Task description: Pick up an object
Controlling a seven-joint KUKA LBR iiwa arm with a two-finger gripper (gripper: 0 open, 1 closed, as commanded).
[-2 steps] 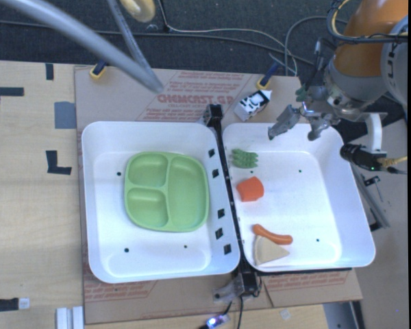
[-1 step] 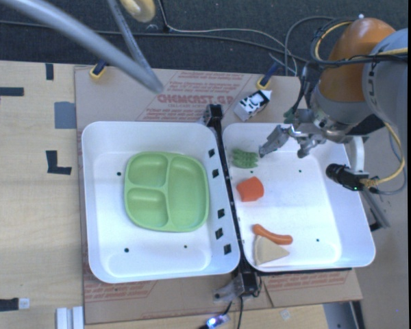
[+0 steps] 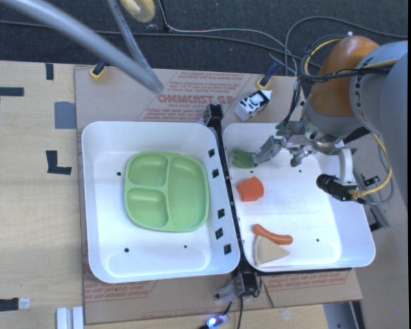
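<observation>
A KUKA arm's gripper (image 3: 285, 149) hovers with its fingers spread apart and holding nothing, just beside a green leafy piece (image 3: 242, 159) near the divider wall of the right bin (image 3: 342, 252). An orange block (image 3: 251, 188) lies below the green piece; a carrot-like stick (image 3: 272, 235) and a pale wedge (image 3: 268, 252) sit farther down. The green piece looks thin and flat against the floor, so closing fingers may slide over it or push it into the wall.
</observation>
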